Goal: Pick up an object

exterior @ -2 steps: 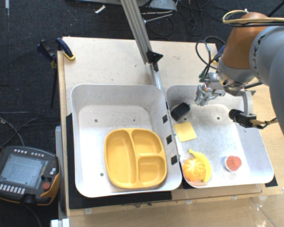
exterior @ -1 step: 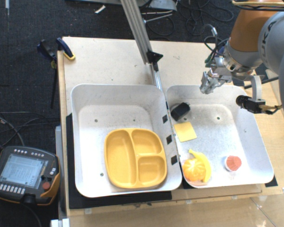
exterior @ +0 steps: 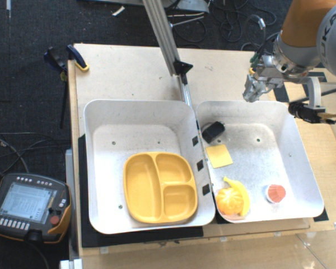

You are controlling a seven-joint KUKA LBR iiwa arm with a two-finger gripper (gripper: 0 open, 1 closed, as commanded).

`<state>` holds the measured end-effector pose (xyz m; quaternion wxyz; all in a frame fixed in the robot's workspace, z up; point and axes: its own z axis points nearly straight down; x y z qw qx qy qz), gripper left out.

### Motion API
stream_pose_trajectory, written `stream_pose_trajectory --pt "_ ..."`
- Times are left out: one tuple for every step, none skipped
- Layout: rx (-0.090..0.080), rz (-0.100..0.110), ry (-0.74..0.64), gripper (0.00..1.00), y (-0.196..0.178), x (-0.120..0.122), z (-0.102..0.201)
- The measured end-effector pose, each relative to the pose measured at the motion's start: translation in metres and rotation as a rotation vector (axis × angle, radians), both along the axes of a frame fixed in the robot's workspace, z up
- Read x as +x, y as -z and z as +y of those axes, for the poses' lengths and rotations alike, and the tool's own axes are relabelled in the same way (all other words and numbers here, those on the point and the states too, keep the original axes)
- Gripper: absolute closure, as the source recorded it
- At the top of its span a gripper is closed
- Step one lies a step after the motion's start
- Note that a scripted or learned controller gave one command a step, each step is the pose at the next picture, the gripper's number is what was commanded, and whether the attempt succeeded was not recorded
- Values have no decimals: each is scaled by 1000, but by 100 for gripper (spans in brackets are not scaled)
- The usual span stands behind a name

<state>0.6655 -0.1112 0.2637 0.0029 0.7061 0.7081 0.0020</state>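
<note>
While gripper [exterior: 253, 92] hovers at right bin's [exterior: 302, 150] far rim | grip state unclear | black block [exterior: 213, 131] just below-left | yellow card [exterior: 219, 156] beyond it

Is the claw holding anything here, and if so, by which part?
Nothing is held. The claw hangs above the far edge of the right bin, with no object between its tips.
</note>
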Motion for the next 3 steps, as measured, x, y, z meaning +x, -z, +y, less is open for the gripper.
stream_pose_trajectory --pt "3 8 -5 100 2 -20 59" --pt "3 9 -5 100 4 -44 109" --pt "2 9 -4 100 13 -50 152"
